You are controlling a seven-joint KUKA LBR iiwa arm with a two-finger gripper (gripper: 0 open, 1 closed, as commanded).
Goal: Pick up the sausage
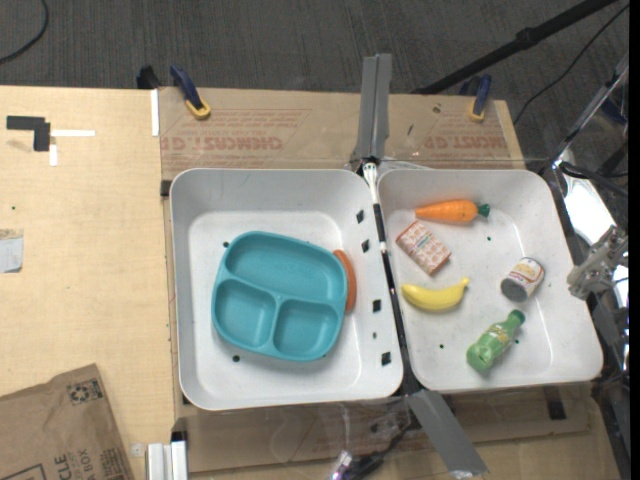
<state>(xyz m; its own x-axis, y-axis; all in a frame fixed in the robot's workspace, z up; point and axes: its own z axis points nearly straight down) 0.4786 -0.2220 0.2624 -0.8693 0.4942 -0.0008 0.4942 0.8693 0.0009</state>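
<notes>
A green bottle (494,341) lies nearest the camera in the right bin (560,368). The sausage (346,278) is seen wedged on edge against the teal tray (275,293) in the left bin (190,298), probably awkward to grasp. The tool (592,268) sits at the right bin's rim; its opening cannot be told.

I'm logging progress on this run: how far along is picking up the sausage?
Nothing looks done yet. The sausage lies in the left bin, wedged beside the right edge of the teal plate. The gripper sits at the right bin's far right rim, with nothing visibly between its fingers. The reach across to the left bin, the grasp and the lift are all left.
</notes>
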